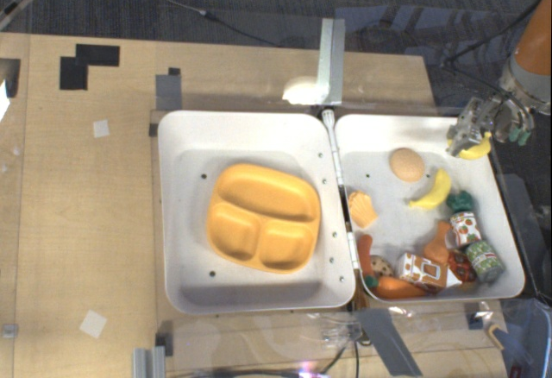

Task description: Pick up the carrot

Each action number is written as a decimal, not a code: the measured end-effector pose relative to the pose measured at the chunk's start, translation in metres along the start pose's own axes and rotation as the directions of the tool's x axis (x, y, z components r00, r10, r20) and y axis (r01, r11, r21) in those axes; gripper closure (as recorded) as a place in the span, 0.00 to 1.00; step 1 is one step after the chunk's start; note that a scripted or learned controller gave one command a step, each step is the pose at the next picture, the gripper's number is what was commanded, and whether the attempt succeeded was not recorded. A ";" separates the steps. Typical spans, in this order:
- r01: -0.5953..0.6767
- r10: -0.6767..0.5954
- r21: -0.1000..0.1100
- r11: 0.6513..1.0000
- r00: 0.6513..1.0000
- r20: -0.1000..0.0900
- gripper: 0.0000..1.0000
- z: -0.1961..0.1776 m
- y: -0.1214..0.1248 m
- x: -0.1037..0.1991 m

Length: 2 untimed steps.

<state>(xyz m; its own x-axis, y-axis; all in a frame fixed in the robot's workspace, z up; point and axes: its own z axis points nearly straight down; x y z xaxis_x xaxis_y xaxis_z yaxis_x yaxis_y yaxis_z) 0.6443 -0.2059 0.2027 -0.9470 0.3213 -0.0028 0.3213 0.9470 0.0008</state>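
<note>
The carrot [398, 286] is a long orange piece lying along the near edge of the right bin [379, 136], beside a small carton [420, 268]. My gripper [470, 133] hangs over the far right corner of that bin, well away from the carrot. A small yellow thing [477, 150] sits right at the gripper's tip, over the bin's rim. I cannot see whether it is held.
The right bin also holds a tan ball [407, 164], a banana [433, 191], a pale orange lump [362, 210], small cans [475, 248] and a green piece [460, 200]. The left bin [185, 152] holds a yellow divided tray [261, 217]. A metal post [331, 61] stands behind the bins.
</note>
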 end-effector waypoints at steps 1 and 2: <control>-0.431 0.431 -0.002 0.903 0.903 0.003 1.00 0.057 0.007 -0.015; -0.276 0.276 -0.005 0.961 0.961 0.016 1.00 -0.048 -0.007 0.019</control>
<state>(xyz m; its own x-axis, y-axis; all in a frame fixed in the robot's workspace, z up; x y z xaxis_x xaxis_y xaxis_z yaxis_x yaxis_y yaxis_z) 0.6245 -0.2061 0.2501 -0.8211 0.5704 -0.0187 0.5704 0.8213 0.0062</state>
